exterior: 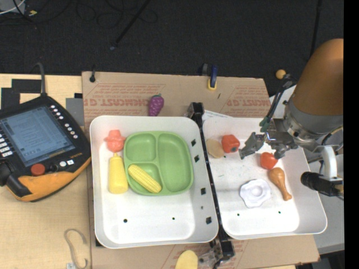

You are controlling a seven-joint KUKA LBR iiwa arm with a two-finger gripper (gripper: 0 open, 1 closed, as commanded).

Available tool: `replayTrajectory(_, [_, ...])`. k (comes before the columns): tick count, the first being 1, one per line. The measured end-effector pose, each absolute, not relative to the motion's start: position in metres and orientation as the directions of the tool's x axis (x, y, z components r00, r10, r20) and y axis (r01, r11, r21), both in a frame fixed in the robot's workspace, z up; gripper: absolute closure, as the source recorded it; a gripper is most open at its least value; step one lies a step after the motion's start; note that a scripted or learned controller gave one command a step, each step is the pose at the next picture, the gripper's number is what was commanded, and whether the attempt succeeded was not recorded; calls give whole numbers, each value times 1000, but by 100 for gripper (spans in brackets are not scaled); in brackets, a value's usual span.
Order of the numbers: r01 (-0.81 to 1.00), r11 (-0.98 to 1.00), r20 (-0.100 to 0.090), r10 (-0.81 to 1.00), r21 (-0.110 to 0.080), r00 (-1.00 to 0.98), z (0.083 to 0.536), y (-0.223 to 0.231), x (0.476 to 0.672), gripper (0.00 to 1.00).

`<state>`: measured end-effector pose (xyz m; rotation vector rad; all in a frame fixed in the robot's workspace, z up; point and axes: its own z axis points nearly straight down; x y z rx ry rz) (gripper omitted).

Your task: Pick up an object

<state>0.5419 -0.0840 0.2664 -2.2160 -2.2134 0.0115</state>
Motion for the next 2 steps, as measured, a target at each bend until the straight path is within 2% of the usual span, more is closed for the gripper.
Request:
replayTrajectory(1, [1000,1,0,1000,-1,-1,271,-84,544,0])
replayTrajectory(2, [1000,1,1,1000,-9,-1,209,-82,550,0])
